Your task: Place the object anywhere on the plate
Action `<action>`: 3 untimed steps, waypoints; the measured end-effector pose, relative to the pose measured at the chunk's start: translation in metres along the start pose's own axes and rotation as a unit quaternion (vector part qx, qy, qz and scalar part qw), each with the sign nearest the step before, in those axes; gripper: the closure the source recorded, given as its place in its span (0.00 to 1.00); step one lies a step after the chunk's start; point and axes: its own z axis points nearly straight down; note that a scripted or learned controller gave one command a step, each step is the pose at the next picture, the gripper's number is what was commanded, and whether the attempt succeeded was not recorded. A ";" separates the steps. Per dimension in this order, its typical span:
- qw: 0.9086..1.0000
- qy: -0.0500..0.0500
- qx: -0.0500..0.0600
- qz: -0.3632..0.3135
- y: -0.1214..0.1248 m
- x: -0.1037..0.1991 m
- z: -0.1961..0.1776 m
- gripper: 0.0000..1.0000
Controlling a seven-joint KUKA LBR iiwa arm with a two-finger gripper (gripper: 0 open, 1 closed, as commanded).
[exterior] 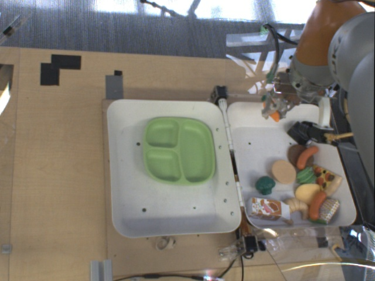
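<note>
The jaws [275,109] hang over the far edge of the right bin [258,142], pinching a small orange piece [275,116] between them. The green plate [178,149] lies in the left bin [126,174], well apart to the left of the jaws. Other toys [304,183] crowd the right bin's near corner.

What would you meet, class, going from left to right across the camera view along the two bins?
Left white bin → green plate → green toy → tan round piece → pizza slice toy, the last three lying in the right white bin.
</note>
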 end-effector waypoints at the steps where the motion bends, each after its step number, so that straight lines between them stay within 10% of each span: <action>1: 0.995 0.001 -0.014 -0.098 -0.019 0.091 0.013 1.00; 2: 0.995 0.000 -0.018 -0.097 -0.017 0.089 0.010 0.00; 3: 0.995 0.000 -0.022 -0.099 -0.015 0.090 -0.002 1.00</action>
